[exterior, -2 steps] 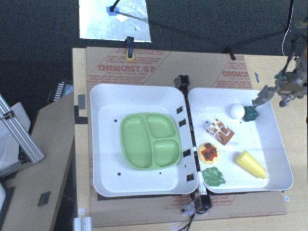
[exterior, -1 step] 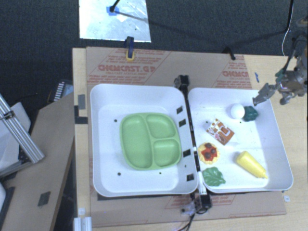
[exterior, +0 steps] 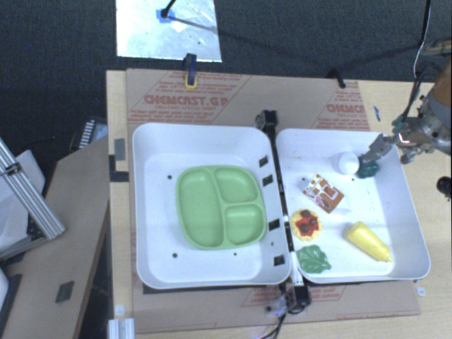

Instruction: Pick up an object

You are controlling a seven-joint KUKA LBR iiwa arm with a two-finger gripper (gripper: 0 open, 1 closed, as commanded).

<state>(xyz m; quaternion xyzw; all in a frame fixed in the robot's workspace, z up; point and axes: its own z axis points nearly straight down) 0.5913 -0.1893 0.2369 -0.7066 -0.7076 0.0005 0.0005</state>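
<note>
Jaws: state cannot be told; gripper point(exterior: 370, 162) seen as grey link ending in dark teal tip, low over far right part of right bin point(exterior: 413, 217), nothing visibly between the tips. Tip just beside white ball point(exterior: 347, 163), contact unclear.

Near edge, right bin: green leafy toy point(exterior: 313, 259) at near left corner, close to divider point(exterior: 280, 189). Yellow cone-shaped piece point(exterior: 367, 241) lying on its side, near right. Round yellow piece with red and dark spots point(exterior: 306, 224) just beyond the leafy toy. Orange-and-white patterned packet point(exterior: 323, 193) at mid bin, tilted, apart from the rest. White ball farthest back, near the far wall.

Left bin point(exterior: 159, 154): green divided plate point(exterior: 219, 207), three compartments, lying flat at centre, nothing in compartments.

Both bins on brown cardboard sheet point(exterior: 212, 94) printed with red lettering. Yellow-and-black clamp point(exterior: 191, 73) at the sheet's far edge. Beyond that, shiny silver sheet point(exterior: 168, 21) on dark floor.
</note>
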